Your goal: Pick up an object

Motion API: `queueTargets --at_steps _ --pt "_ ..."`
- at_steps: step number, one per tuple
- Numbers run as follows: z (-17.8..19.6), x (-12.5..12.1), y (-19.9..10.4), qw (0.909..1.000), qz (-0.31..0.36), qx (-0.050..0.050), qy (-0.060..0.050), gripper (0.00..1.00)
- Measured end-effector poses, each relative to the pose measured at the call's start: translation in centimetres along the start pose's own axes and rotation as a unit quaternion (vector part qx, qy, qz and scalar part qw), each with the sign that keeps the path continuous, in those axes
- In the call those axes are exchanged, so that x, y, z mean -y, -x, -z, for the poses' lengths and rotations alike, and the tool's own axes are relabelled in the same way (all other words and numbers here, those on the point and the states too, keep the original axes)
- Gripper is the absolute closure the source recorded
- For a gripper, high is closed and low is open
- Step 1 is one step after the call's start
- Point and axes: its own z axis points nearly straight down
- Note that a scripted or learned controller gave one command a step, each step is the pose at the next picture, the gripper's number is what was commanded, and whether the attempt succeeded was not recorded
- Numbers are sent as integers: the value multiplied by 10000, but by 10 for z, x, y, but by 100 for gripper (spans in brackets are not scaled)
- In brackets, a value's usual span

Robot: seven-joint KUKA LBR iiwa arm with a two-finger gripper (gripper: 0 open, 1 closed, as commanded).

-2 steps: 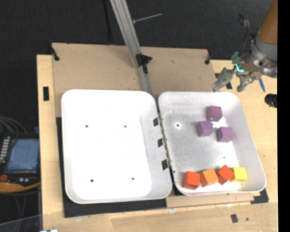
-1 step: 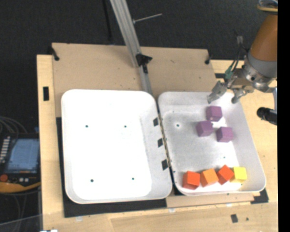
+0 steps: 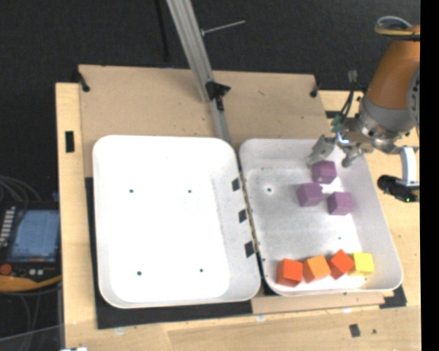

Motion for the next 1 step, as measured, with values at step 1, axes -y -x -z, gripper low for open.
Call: queueTargets --at_steps 1 --pt "-55 3 7 10000 2 28 53 0"
